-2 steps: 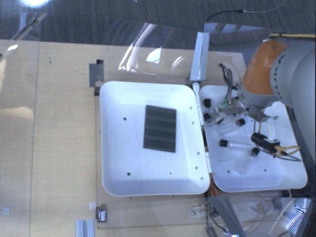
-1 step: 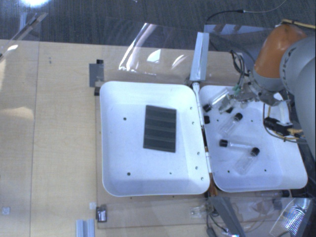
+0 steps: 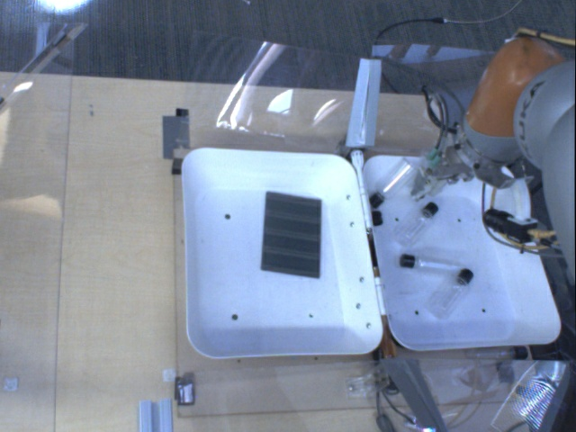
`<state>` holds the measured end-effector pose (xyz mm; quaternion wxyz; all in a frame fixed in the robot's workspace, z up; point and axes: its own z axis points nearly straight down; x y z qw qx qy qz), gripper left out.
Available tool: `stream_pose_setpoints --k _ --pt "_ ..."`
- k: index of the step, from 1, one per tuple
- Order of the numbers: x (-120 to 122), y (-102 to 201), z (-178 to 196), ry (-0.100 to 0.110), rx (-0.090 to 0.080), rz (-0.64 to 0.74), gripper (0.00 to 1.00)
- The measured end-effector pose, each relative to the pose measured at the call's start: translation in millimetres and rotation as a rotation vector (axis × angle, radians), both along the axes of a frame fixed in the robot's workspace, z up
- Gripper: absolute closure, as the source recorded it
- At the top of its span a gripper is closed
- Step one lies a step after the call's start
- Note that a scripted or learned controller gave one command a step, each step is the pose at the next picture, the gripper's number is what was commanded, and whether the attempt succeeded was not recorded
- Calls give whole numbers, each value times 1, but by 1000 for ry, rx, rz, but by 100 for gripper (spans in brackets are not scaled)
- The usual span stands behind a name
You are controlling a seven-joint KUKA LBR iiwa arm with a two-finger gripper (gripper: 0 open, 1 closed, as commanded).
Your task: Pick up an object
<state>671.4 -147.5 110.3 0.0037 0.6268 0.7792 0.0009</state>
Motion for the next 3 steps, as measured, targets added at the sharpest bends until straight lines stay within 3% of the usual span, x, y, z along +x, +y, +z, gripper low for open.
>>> stream_pose_setpoints --k 1,2,3 --pt "1 0 0 -4 0 1 0" --pt "3 1 13 -9 -2 5 100" --pt "0 76 153 -5 4 -49 100"
